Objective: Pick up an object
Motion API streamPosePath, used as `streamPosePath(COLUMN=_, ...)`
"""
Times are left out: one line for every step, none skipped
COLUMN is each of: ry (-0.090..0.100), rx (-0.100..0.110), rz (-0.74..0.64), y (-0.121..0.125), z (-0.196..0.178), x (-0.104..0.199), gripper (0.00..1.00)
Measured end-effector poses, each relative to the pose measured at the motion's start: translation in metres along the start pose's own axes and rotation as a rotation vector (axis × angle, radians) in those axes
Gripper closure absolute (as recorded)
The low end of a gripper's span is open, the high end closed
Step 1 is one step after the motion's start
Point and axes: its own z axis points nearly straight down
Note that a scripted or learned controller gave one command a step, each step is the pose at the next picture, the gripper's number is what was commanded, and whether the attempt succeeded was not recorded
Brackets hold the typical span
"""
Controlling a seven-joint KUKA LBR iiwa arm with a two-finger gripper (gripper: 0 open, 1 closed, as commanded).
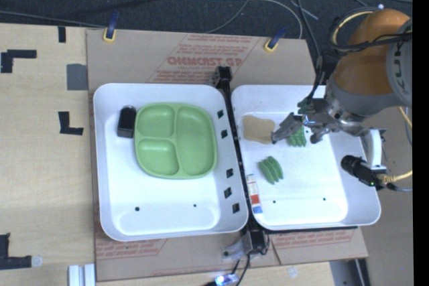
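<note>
The gripper (293, 130) is in the right bin (335, 211), its fingers apart around a green object (297, 138).

The bench (40, 164) is light wood. On it lies a cardboard sheet (194, 57). Two white bins (107, 164) sit on that.

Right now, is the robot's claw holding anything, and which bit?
Cannot tell. The gripper is right at a green toy in the right bin, but whether it grips it is unclear.
</note>
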Motion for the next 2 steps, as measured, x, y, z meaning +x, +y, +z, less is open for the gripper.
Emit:
streamPosePath(ry=0.0, rx=0.005, rz=0.001, y=-0.011, z=0.054, x=0.005, gripper=0.0)
streamPosePath(ry=0.0, rx=0.006, rz=0.002, y=-0.022, z=0.109, x=0.001, gripper=0.0)
